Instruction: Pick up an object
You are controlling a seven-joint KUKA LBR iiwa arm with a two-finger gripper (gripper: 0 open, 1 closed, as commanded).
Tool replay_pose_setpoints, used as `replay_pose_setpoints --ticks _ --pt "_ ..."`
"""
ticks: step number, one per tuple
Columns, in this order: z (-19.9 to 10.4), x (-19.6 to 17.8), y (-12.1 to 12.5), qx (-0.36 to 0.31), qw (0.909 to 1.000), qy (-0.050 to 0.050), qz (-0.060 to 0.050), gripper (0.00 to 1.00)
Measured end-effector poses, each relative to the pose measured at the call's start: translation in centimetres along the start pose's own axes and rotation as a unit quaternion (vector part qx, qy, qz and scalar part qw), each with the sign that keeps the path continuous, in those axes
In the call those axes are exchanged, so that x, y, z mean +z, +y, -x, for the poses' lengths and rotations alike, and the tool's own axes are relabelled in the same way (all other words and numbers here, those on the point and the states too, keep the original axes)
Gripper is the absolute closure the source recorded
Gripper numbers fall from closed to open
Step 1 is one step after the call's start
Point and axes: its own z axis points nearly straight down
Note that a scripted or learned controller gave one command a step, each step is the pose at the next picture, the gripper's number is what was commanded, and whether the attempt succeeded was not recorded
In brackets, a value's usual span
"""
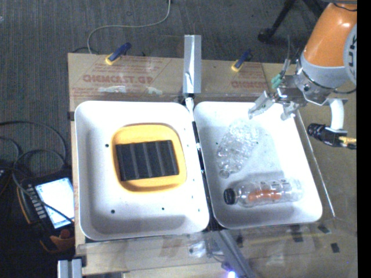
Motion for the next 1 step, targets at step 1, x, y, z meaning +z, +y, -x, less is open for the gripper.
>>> replay_pose_setpoints --ticks 1 --pt "0.00 0.00 0.00 0.000 1.0000 0.000 0.000 0.00"
